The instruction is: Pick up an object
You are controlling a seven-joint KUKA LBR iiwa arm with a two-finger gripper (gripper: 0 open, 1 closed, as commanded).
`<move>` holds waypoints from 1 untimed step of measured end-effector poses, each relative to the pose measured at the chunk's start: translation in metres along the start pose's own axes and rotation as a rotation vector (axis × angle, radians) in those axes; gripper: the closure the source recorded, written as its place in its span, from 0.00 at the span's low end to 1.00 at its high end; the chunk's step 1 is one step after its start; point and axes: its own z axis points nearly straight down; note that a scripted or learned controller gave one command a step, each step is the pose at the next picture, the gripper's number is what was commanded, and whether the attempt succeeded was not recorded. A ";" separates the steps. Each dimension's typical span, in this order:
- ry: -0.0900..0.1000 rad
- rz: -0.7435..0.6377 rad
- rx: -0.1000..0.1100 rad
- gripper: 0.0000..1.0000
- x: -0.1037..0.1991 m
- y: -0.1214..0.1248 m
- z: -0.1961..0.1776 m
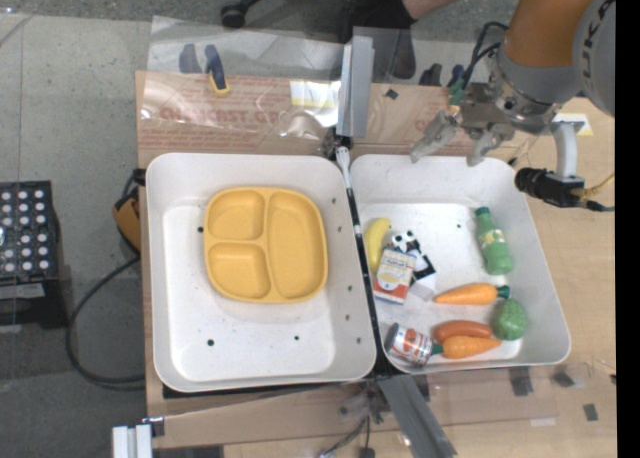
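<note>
Choosing among the right bin's (455,176) nearest things, the small can (409,344) and two smooth tapered carrots (468,347) are seen crowded at the front wall. A cleaner grasp is judged likelier on the green bottle (491,241), lying apart. In the left bin (180,246) a glossy yellow divided tray (267,244) is seen. Farthest, the end effector (460,143) is held open above the back rim, gripping nothing.

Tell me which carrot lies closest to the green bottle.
The upper carrot, lying alone just below the green bottle. The other two carrots lie together further down, near the right bin's bottom edge.
</note>
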 end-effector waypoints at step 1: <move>-0.001 -0.101 0.003 0.00 -0.080 -0.028 0.138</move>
